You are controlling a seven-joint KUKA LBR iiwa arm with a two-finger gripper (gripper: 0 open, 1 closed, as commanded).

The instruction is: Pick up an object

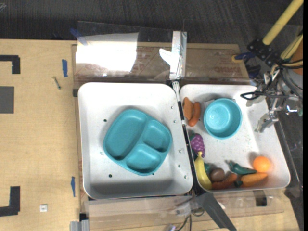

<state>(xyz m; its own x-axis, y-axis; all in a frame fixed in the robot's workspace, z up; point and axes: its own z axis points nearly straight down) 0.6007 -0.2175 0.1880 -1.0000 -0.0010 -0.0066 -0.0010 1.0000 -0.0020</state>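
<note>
The right bin (276, 143) holds a teal bowl (222, 118) at the back. Two brown sausages (191, 111) lie by its left wall, and purple grapes (197, 144) sit below them. Along the front lie a yellow banana (201, 171), a brown potato-like piece (217, 173), a dark green toy (239, 168), an orange carrot (252, 179) and an orange fruit (262, 164). My gripper (267, 120) hangs over the bin's back right corner, right of the bowl, well above the toys. Nothing shows between its fingers.
The left bin (91, 105) carries a teal divided plate (137, 141) in its middle. Cables and the arm's wrist (279, 88) crowd the right bin's far right edge. A clear plastic sheet (125, 57) stands behind the bins. A wooden bench top (33, 138) stretches to the left.
</note>
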